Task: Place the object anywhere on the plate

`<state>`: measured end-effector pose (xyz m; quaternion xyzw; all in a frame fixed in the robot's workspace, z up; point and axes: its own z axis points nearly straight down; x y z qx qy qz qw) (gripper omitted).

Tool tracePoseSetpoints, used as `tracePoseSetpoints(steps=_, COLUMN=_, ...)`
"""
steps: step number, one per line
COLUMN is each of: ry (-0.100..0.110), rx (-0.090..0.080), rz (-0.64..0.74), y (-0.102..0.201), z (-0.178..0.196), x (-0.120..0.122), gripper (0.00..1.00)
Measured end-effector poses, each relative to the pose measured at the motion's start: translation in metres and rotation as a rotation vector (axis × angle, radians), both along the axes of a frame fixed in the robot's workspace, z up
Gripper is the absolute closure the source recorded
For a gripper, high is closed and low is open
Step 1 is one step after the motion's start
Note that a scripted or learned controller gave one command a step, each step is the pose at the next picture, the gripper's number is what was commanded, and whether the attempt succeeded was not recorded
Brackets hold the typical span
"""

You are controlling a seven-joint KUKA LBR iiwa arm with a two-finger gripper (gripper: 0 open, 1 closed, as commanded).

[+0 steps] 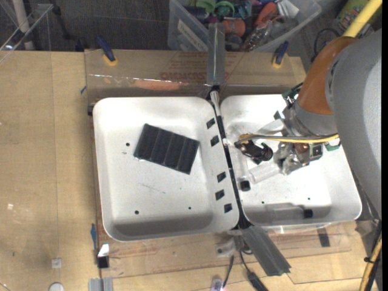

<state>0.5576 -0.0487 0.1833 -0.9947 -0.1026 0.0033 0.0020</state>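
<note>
A black ribbed plate (167,148) lies flat in the left bin (115,217), a little left of the divider. My gripper (286,162) hangs low over the middle of the right bin (339,205), well to the right of the plate. A pale, translucent piece (264,174) lies just left of and below the gripper; whether it is held is unclear. A small black block (244,185) rests on the right bin's floor near the divider, below and left of the gripper.
The divider (221,162) with several black clips runs between the bins. Another small dark piece (307,213) sits at the right bin's front wall. A clear crate of colourful items (242,8) stands behind the bins. The arm's bulk covers the right bin's right side.
</note>
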Motion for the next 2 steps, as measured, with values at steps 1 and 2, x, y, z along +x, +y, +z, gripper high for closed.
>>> tracePoseSetpoints(steps=1, ry=-0.001, rx=-0.001, rz=0.000, y=0.027, z=0.000, x=-0.023, gripper=1.00)
tracePoseSetpoints(steps=2, ry=-0.003, rx=-0.002, rz=-0.004, y=0.064, z=0.000, x=-0.028, gripper=1.00)
